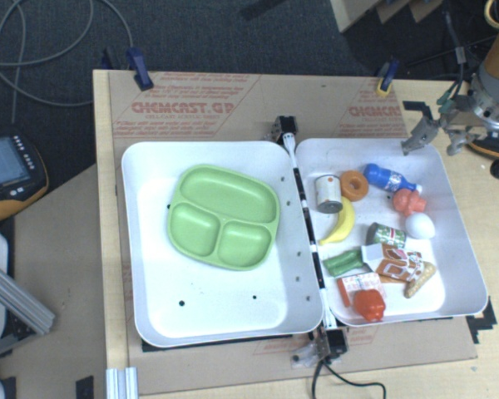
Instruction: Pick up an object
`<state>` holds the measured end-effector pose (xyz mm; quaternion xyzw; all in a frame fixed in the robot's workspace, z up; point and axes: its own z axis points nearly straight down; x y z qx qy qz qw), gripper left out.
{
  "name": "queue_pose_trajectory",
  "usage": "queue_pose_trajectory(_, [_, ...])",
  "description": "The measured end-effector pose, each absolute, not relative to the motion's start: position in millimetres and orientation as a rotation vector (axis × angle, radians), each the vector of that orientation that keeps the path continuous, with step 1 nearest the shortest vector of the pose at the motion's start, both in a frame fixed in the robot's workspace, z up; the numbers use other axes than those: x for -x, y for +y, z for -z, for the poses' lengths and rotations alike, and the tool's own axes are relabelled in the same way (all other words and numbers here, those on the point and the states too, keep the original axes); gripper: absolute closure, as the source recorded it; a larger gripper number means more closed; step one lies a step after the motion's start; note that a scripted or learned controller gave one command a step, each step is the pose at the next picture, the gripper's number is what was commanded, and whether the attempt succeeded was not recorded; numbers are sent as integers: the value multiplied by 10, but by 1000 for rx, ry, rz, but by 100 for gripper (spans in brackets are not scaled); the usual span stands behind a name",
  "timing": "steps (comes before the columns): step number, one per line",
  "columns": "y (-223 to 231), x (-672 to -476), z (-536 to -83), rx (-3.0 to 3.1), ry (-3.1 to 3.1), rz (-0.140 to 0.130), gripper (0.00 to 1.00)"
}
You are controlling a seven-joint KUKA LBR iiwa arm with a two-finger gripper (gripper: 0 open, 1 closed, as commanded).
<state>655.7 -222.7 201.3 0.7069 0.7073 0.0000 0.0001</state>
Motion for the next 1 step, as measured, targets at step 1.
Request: queue_pose_trajectory(1, [-2216, -6126, -1092, -2223, 2227, -1, 0])
